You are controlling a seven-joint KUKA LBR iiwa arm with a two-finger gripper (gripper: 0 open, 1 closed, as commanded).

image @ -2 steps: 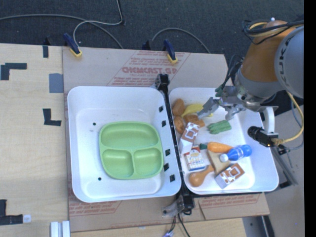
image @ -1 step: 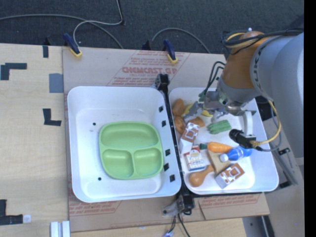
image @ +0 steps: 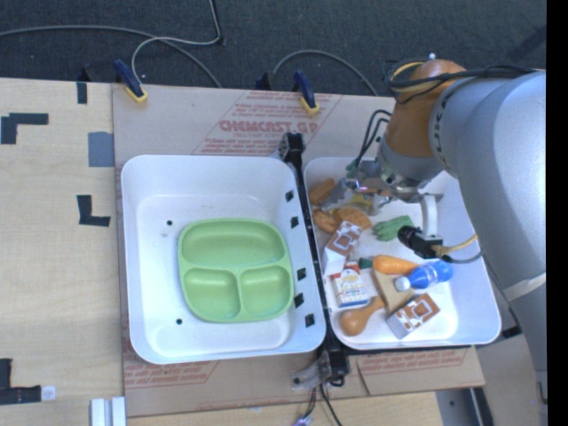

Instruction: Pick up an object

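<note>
bench with two white bins (image: 142, 238), one green tray (image: 235, 269), hand (image: 368, 187) state unclear

A light green tray (image: 235, 269) sits in a white bin (image: 142, 238). The other bin (image: 475, 313) has an orange carrot (image: 395, 264) and blue bottle (image: 426, 276). The arm (image: 479, 131) is grey and orange.

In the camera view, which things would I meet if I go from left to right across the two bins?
Left bin → green divided plate → right bin → small carton → orange carrot → blue bottle.
</note>
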